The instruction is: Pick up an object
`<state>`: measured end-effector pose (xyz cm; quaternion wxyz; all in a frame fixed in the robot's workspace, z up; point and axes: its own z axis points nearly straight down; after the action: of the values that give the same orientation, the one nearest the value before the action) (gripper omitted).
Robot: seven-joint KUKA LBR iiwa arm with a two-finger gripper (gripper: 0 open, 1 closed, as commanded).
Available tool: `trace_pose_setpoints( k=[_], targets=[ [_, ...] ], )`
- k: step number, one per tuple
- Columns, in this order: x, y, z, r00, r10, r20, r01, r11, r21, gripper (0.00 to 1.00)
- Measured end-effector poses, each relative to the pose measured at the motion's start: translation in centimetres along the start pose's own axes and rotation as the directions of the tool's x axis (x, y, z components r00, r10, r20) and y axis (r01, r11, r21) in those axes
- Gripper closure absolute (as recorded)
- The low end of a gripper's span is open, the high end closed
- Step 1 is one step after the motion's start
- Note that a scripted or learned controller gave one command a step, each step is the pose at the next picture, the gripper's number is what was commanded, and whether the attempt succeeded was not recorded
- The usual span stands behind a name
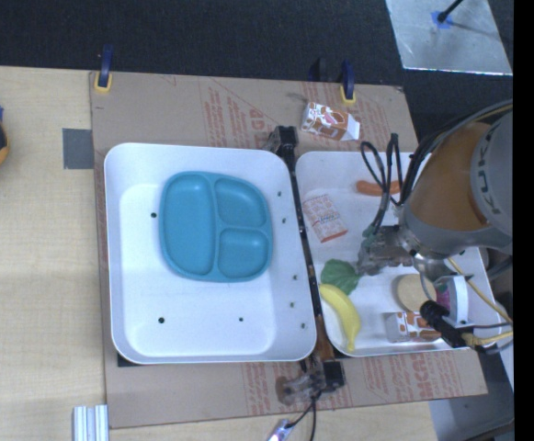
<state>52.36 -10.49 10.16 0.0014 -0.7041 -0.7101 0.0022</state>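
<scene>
Toward the right bin's (pixel 314 168) left wall, the gripper (pixel 377 257) hangs just right of the green object (pixel 340 273), its closure hidden, the banana (pixel 342 314) running toward the near edge.

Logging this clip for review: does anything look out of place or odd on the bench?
One thing: a small red-and-white packet lies outside both bins, on the cardboard just beyond the right bin. The blue divided plate sits flat in the left bin, and the banana lies in the right bin. No spill or damage visible.

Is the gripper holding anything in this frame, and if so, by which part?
Cannot be told: the gripper sits low in the right bin beside the green item, its tips obscured.
</scene>
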Motion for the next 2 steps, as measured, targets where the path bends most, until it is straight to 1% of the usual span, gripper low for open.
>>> trace_pose_setpoints(
  k=[1, 2],
  targets=[
    [-6.4, -2.3, -9.0, 1.0, 0.005, 0.0, -0.005, 1.0, -0.003, 1.0],
    [-0.1, 8.9, -10.5, 1.0, 0.004, -0.003, -0.004, 1.0, -0.004, 1.0]
  ],
)
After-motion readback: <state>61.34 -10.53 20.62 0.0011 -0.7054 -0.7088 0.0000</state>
